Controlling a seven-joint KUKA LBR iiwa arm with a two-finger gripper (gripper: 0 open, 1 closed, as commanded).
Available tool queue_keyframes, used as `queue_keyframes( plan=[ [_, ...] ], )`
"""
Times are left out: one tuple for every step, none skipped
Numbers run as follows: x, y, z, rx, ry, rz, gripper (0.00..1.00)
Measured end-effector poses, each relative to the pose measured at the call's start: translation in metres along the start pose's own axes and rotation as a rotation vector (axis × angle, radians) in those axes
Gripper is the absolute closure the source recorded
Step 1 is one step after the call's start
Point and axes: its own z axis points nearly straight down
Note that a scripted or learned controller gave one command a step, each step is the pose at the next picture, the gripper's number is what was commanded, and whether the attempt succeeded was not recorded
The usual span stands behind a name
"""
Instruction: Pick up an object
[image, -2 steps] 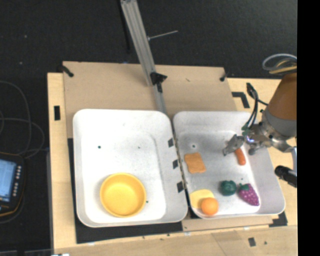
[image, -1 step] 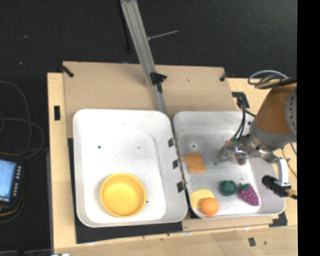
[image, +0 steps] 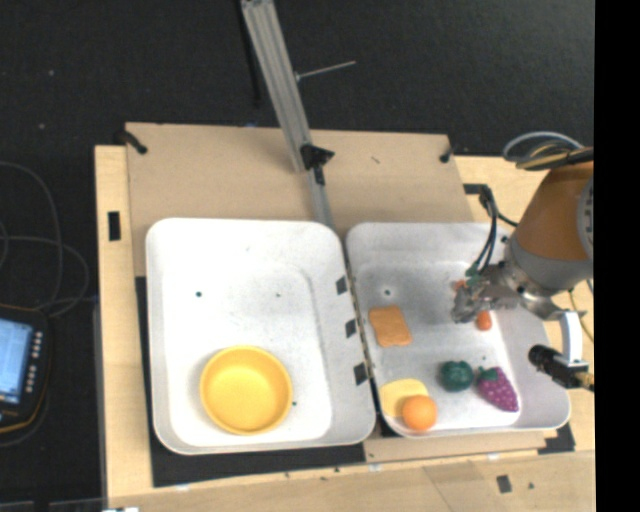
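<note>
Gripper (image: 470, 303) low in right bin (image: 420, 250), small orange piece (image: 484, 321) touching its tip.
Near edge: orange ball (image: 419, 411) on yellow block (image: 398, 390), green object (image: 457, 375), purple grapes (image: 497, 388). Mid: tan bread slice (image: 389, 326) left of gripper. Small orange piece just below-right of gripper; clenched or released — can't tell. Left bin (image: 250, 260): yellow bowl (image: 245, 389).

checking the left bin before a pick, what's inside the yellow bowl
The yellow bowl sits in the left bin, and its inside looks plain yellow with nothing showing in it. The bin floor directly under the bowl is covered, so that part cannot be seen.
</note>
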Motion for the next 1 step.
queue_keyframes(
  plan=[
    [-0.0013, 0.002, -0.065, -0.006, -0.003, -0.008, 1.0]
  ],
)
